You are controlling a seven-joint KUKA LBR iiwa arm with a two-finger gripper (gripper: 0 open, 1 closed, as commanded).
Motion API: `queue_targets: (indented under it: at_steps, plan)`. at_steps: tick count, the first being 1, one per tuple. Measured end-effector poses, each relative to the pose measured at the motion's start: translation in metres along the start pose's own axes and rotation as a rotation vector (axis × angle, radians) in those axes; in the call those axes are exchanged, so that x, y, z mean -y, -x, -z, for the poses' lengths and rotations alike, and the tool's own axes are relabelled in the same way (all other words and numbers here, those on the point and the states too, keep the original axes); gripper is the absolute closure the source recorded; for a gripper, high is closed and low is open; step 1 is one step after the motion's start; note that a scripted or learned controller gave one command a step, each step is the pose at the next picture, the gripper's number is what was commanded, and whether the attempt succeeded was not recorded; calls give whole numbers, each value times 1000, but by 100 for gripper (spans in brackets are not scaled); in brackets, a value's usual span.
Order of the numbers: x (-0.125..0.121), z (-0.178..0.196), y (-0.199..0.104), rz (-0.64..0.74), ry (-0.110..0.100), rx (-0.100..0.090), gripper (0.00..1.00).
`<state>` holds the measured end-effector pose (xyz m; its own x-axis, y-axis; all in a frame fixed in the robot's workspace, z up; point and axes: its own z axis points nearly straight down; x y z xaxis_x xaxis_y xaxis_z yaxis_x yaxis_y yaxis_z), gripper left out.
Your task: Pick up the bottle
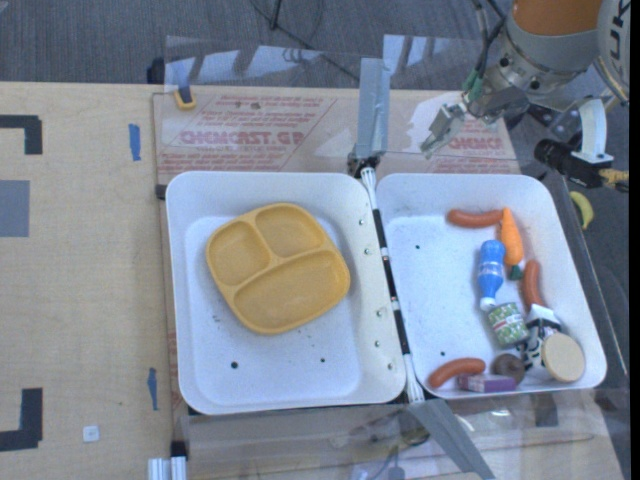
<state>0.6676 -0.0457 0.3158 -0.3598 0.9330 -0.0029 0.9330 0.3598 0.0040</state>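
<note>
so the gripper (447, 126) is up at 1 o'clock, above the bins, fingers spread and nothing in them. the bottle (490, 273) lies in the right bin (430, 258) around 3 o'clock, just beside a carrot (511, 238), well apart from the gripper

The blue bottle (490, 273) lies in the right bin (430, 268) — fingers (440, 128) hover above its far rim, holding nothing.

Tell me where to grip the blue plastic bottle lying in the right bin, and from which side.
Grip the blue plastic bottle across its middle, coming straight down from above. It lies flat, long axis running near-to-far, with an orange carrot close on its right, so the left side gives more room.
</note>
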Motion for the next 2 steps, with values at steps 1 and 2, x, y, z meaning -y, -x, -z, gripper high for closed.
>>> queue_targets:
  at_steps: [1,2]
  plan:
    - [59,-83,6,-4,-3,-2,0]
    - [141,-114,68,174,-4,-4,0]
